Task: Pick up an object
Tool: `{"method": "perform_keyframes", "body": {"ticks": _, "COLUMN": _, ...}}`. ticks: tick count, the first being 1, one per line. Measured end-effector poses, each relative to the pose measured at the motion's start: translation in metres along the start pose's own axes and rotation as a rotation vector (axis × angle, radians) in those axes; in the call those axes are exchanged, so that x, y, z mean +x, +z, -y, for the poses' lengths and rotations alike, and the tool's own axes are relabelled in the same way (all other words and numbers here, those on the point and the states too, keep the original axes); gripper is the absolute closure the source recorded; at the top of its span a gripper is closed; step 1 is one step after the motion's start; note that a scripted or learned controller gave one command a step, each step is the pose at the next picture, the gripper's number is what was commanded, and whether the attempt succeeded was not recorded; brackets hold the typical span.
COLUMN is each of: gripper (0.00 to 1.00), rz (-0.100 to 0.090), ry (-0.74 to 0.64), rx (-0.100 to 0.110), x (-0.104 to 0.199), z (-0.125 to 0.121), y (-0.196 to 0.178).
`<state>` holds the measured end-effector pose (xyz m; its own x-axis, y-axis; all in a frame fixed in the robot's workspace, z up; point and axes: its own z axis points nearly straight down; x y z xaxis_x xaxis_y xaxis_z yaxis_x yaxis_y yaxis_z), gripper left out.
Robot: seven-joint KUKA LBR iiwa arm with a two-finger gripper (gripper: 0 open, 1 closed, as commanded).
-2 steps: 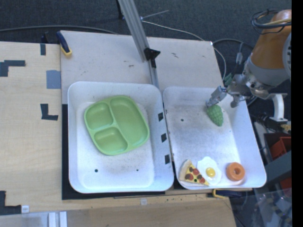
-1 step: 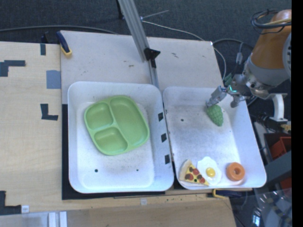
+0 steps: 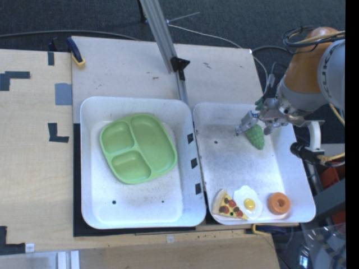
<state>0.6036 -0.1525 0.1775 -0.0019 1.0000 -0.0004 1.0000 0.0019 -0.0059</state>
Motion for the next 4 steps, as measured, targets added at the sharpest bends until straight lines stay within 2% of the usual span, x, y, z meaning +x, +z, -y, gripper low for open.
{"method": "perform_keyframes", "body": {"ticks": 1, "gripper": 0.00, "rz": -0.001, "ry": 0.000, "rx": 0.001, "x": 0.011, "z": -0.001, "y": 0.054}}
{"method": "perform_keyframes", "body": {"ticks": 2, "gripper": 0.00, "rz": 0.001, "ry": 0.000, "rx": -0.004, "x": 0.012, "z": 0.000, "y": 0.091}}
{"method": "perform_keyframes", "body": {"ticks": 3, "gripper": 1.00, "rz": 0.000, "ry": -0.001, "rx": -0.004, "x": 0.012, "z": -0.001, "y": 0.079}}
{"method": "perform_keyframes", "body": {"ticks": 4, "gripper": 1.00, "rz": 0.000, "ry": 0.000, "rx": -0.009, "x": 0.022, "z": 0.003, "y": 0.027}}
